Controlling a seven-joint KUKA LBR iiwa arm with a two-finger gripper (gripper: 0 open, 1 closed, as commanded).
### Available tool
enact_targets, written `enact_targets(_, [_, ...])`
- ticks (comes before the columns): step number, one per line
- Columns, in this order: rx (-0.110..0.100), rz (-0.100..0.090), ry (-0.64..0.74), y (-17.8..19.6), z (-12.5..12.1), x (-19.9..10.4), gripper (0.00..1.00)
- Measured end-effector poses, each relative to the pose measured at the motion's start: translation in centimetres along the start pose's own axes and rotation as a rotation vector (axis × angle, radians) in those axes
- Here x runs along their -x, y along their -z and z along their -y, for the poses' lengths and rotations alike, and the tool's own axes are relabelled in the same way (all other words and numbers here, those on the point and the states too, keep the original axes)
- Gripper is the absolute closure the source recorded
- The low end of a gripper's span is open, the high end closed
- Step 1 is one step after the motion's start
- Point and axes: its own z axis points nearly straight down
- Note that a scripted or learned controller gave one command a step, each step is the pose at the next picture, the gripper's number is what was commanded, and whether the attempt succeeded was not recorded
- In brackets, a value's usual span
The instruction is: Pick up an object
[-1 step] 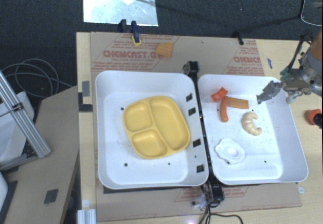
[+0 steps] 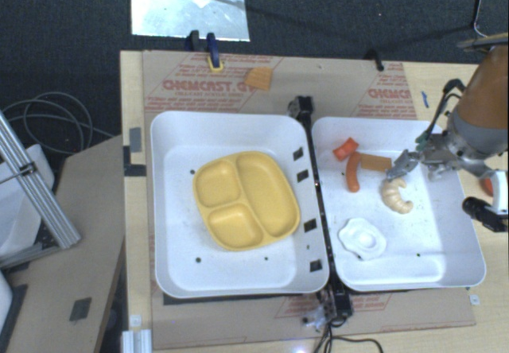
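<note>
Croissant [image 2: 397,196], pale and curved, lies on the floor of the right bin [image 2: 445,268], just below and a little left of the claw [image 2: 400,167], so near that the fingertips seem to hover at or touch its upper end; nothing sits between the fingers, and the claw has hold of nothing that can be seen. How wide the fingers stand cannot be told from this slanted view, since they show as one small grey shape. Left of the claw lies a brown block [image 2: 375,161], its near end close to the fingertips, and beside that a slim orange carrot [image 2: 352,176] lying roughly upright in the view. A red piece [image 2: 345,149] rests further up and left, touching or nearly touching the brown block. Below the claw, past the croissant, a white fried egg [image 2: 363,238] with a pale centre lies apart from the rest. To the right of the claw the grey arm [image 2: 469,137] runs off with its orange band [image 2: 487,97] above the wrist. Well left of the claw, across the divide, the left bin [image 2: 171,184] holds a yellow plate [image 2: 245,199] with three compartments, lying at a tilt in the middle of the floor. Both bins rest on a cardboard sheet [image 2: 191,81] printed with red letters, and a small tan block [image 2: 258,78] sits on that sheet far up and left.
</note>
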Motion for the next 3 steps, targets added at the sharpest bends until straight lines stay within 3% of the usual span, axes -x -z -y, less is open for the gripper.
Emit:
enact_targets(1, [0.004,0.0,0.003,-7.1,-2.1,0.5,0.0])
enact_targets(2, [0.013,0.003,0.004,-5.6,-2.3,0.6,1.0])
enact_targets(3, [0.011,-0.001,0.01,-6.7,-3.7,-6.3,1.0])
